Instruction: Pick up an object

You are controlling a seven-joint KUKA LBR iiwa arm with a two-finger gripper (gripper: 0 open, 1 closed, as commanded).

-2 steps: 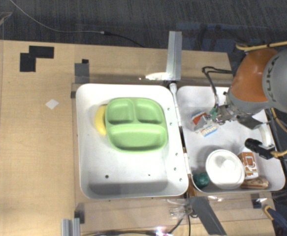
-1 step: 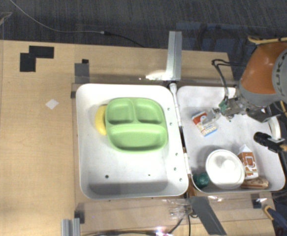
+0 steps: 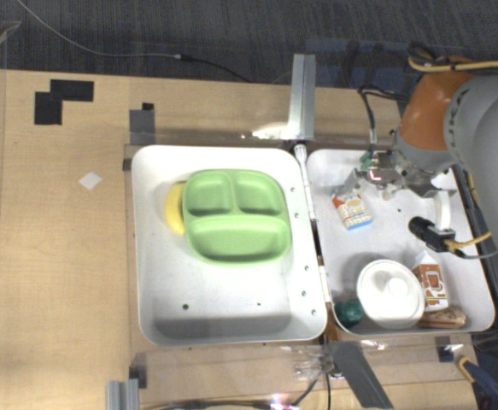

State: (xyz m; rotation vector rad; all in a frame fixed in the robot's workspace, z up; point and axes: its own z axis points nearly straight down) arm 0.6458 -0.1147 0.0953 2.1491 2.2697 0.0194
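White bowl btwn teal ball & box, end effector nr carton

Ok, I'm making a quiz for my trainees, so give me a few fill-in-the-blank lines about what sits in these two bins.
1. The green divided tray lies in the ____ bin.
2. A ____ object peeks out from under the tray's left edge.
3. The white bowl sits in the ____ bin.
4. The small carton lies ____ the bowl in the view.

Missing words: left; yellow; right; above
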